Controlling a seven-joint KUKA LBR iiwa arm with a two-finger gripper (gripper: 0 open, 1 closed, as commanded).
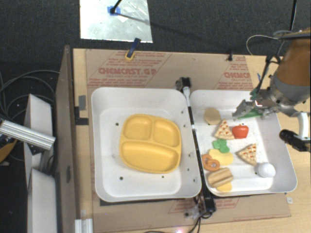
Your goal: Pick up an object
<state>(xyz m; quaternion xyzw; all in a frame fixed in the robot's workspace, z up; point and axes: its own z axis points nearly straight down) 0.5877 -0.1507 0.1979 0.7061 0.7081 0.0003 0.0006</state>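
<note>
Table (121,64): a brown board carries two shallow white bins side by side, touching along a dark middle seam.
Left bin (104,130): holds one thing, a yellow divided tray (150,143) lying flat in its middle, three compartments, nothing in them.
Right bin (286,176): holds the toy food, gathered in its middle and toward the near edge of the table.
Arm (294,67): reaches in over the right edge of the table and hangs above the far right part of the right bin.
Gripper (250,109): hovers over the far half of the right bin, green tips pointing toward the middle seam; I cannot tell whether the fingers are spread or closed, and nothing shows between them.
Nearest pick: the red tomato (240,131) lies just near-side of the gripper, with a pizza slice (224,129) touching it on the seam side.
Other pieces: a tan round cookie (212,115) near the seam; a second pizza slice (248,153); a hot dog (219,177) lying crosswise at the near edge; a white ball (265,169) toward the near right corner.
Judgement: a short move toward the near edge, then a descent, looks likely to meet the tomato.
</note>
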